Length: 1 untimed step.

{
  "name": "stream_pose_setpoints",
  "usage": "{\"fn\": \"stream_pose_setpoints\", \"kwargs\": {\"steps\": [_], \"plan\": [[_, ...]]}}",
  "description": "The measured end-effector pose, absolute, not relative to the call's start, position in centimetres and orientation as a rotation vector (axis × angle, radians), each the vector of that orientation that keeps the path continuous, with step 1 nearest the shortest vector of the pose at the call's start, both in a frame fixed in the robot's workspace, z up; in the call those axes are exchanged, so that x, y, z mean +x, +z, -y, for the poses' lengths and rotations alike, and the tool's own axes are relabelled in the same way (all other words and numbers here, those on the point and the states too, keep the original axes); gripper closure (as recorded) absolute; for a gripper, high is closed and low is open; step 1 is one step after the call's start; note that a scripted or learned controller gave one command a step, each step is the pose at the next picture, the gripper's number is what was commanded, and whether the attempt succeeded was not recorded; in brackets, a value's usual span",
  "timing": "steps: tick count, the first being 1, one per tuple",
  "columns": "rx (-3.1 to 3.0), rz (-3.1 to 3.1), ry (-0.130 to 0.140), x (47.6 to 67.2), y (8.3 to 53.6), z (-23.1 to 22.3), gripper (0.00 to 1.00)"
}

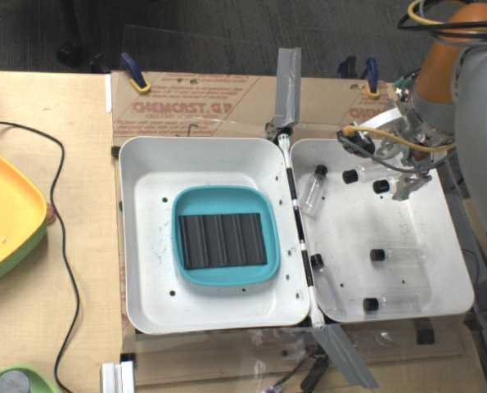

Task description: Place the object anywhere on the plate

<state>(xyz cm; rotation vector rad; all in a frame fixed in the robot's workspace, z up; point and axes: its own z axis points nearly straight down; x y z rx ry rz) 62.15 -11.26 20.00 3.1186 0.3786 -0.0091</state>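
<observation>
A teal plate (225, 237) with a dark ridged centre lies in the left bin (145, 219). Several small clear vials with black caps are scattered in the right bin (439, 285). One vial (312, 193) leans against the bin's left wall, two (349, 175) (381, 186) lie near the top, and two more (377, 255) (371, 304) lie lower down. My gripper (403, 174) hangs low over the top right part of the right bin, just right of the upper vials, wrapped in cables. I see nothing held in it.
A metal divider post (287, 88) stands between the bins at the back. Cardboard (194, 101) lies behind them with blue clamps. Yellow and green dishes (6, 219) and a black cable (59, 244) lie on the wooden bench to the left.
</observation>
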Motion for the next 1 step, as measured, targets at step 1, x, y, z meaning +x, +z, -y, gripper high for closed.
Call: {"fn": "stream_pose_setpoints", "kwargs": {"steps": [1], "plan": [[3.119,-0.378,-0.008,62.16,20.02,11.26,0.0]]}}
